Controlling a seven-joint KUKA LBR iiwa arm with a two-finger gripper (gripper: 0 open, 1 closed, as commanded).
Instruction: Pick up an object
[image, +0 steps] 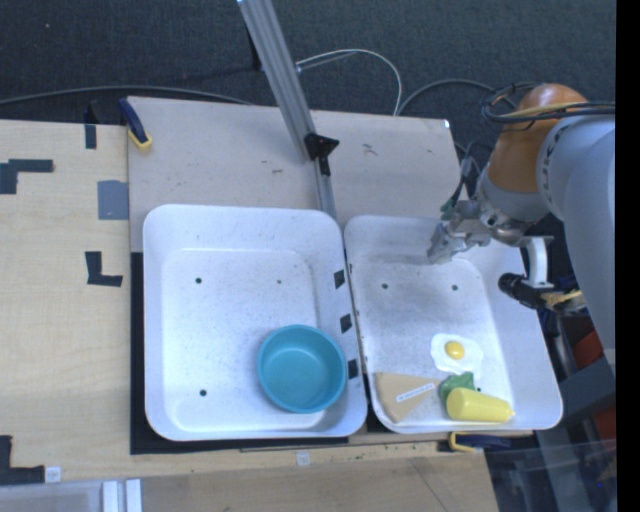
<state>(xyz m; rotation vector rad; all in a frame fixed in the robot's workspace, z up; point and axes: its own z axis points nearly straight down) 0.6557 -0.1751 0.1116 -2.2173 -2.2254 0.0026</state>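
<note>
Objects for picking are being kept in the two white bins: a blue bowl (302, 368) is lying in the near right corner of the left bin (180, 240), while a fried egg toy (456, 351), a tan cheese wedge (404, 393) and a yellow corn piece (478, 405) with a green end are being held in the near part of the right bin (400, 250). The wedge and the corn are lying just beside each other along the near wall, with the egg just behind them.

The arm (560, 160) is being extended in from the right, its orange band turned upward and its wrist bent down toward the far right part of the right bin. The gripper (443, 245) is being held above the far end of that bin, well apart from the three toys. Nothing is being seen between its tips; how far they are parted cannot be told.

A grey metal pole (285, 85) is being slanted across the bench toward the gap between the bins. Cables (380, 62) are being trailed over the dark floor behind.
</note>
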